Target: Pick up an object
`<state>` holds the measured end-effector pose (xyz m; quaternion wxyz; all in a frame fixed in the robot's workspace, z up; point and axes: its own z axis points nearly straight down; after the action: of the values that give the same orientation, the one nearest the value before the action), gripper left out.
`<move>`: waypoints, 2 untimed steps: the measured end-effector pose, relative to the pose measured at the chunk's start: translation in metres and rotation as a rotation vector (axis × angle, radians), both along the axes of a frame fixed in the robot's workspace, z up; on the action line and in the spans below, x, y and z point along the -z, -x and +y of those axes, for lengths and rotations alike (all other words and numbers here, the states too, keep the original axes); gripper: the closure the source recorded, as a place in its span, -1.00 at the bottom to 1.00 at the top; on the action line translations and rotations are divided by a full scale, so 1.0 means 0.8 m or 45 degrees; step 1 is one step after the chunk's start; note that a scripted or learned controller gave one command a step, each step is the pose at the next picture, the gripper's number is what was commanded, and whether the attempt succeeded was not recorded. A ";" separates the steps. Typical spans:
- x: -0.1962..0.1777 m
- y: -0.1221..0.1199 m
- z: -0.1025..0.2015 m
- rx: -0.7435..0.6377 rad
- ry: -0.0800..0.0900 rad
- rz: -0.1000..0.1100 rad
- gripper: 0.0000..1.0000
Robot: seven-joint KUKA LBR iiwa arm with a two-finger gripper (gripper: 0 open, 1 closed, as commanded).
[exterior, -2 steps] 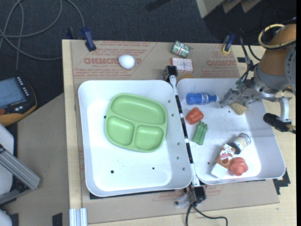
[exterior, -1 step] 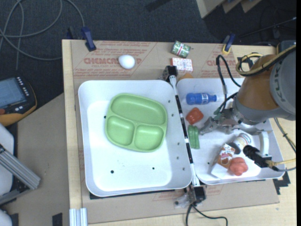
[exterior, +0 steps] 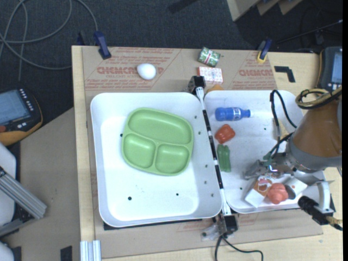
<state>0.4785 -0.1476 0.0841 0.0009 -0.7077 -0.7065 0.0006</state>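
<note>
Low over the right bin point(exterior: 239, 205), the claw point(exterior: 265, 170) hovers, its state impossible to tell; a red-orange object point(exterior: 277, 193) lies just beside it, toward the bench's near edge.

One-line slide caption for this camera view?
Grey arm's tool lowered in right white bin near an orange-red round object; green three-compartment plastic tray lies in left bin.

Colours across the two white bins

The left bin point(exterior: 109, 162) is white and holds a pale green divided tray point(exterior: 157, 141). Right of that tray lie a blue bottle point(exterior: 230, 113), an orange-red block point(exterior: 225, 134), a green packet point(exterior: 223, 158) and a salmon-red lump point(exterior: 278, 193). Beyond the tray sits a white egg point(exterior: 146, 70) on tan board with red print.
</note>
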 end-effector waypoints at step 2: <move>-0.140 -0.044 0.078 -0.004 0.000 -0.004 1.00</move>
<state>0.5137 -0.0850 0.1964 -0.0004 -0.7065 -0.7077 -0.0005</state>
